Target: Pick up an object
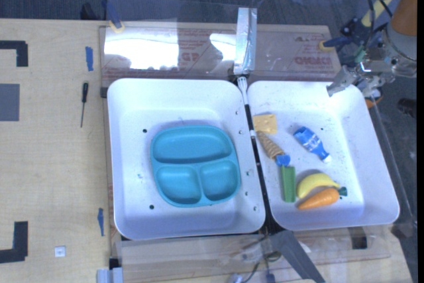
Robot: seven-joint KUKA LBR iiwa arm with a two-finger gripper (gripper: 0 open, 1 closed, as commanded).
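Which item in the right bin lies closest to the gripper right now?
The blue bottle, lying on its side in the right bin, is closest to the gripper. The banana, carrot and green block lie farther toward the front.

text: reddish print on clear panel (199, 43) behind the bins | legibility: too blurred to read | other labels, brands, numbers: none readable

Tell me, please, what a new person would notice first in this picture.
First, the large blue divided tray in the middle of the left bin. Next, the small colourful toys in the right bin: a yellow banana touching an orange carrot near the front, and a blue bottle further back.
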